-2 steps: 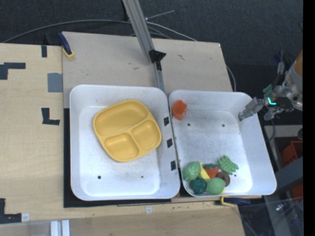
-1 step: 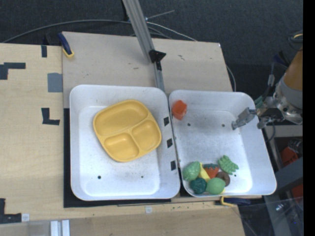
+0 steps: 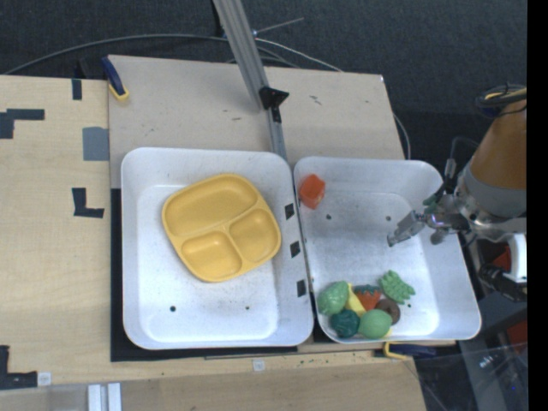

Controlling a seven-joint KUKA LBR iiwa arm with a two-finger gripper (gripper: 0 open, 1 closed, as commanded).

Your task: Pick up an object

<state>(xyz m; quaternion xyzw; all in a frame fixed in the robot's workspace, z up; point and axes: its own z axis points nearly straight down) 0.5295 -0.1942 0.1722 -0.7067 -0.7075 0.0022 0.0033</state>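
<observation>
gripper (image 3: 409,229) over right bin (image 3: 428,178), fingers narrow, nothing between them | toys (image 3: 364,302) heaped in near corner, orange block (image 3: 312,190) alone by divider | risk: heap packed against the wall, fingers may wedge or snag two

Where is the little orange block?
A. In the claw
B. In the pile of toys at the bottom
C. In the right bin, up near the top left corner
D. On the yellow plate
C: the orange block sits alone in the right bin, apart from the toy pile.
</observation>
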